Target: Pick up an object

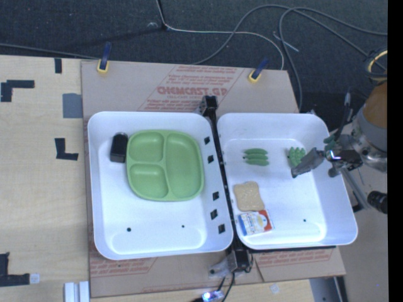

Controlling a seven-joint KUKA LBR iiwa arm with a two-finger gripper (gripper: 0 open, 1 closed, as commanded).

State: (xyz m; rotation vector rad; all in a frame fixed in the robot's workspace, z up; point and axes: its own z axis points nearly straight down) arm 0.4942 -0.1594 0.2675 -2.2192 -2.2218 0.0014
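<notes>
You see the arm [371, 128] reaching in from the right, its end effector [306, 162] hanging over the far right part of the right bin [334, 222]. A dark finger [305, 164] angles down and to the left, just beside a small green ridged piece [295, 154], but you cannot tell from this view how wide the end effector stands or whether it has hold of anything. In the same bin, a green pea pod [255, 156] lies toward the far middle, a slice of toast [249, 195] sits nearer, and a small red-and-white packet [255, 222] rests at the near left. In the left bin [104, 219], you see a green divided plate [165, 165] with a small black block [118, 147] touching its left edge. Both bins sit on a cardboard sheet [189, 83] on the bench [31, 194].
</notes>
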